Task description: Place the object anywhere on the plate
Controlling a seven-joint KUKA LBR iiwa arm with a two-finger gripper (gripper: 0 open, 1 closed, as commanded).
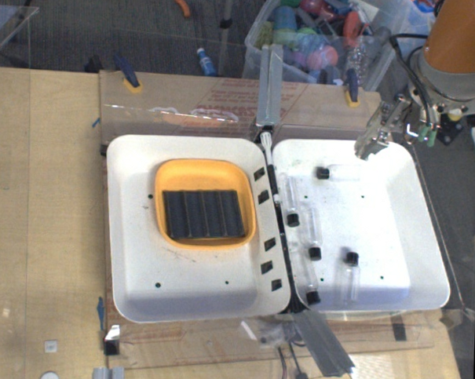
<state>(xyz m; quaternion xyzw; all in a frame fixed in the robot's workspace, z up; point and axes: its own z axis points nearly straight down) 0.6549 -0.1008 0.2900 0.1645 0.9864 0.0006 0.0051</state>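
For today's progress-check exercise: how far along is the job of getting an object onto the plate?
Done: a dark ridged block already lies on the yellow plate in the left bin. In hand: the gripper hovers at the right bin's far edge. Left: several clear vials with black caps lie in that bin.

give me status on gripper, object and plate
Gripper over right bin's far edge. Black slab lies on yellow plate in left bin.

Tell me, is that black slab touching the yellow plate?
Touching. The camera view shows the black slab lying flat inside the plate, yellow rim around it.
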